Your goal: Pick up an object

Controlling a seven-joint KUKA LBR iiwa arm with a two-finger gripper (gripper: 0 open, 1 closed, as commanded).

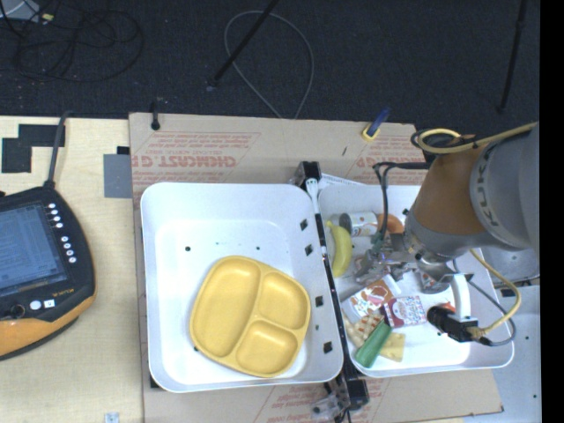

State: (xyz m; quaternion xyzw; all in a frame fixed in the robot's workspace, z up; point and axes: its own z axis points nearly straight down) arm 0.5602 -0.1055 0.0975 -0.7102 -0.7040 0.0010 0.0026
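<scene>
Dark floor (397, 42), trailing cables (264, 38)

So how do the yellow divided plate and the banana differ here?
The yellow divided plate lies in the left bin; the banana lies in the right bin. The plate is far larger, broad and flat with three compartments; the banana is slim and curved. The plate sits alone; the banana lies among other items. Both are yellow.
</scene>
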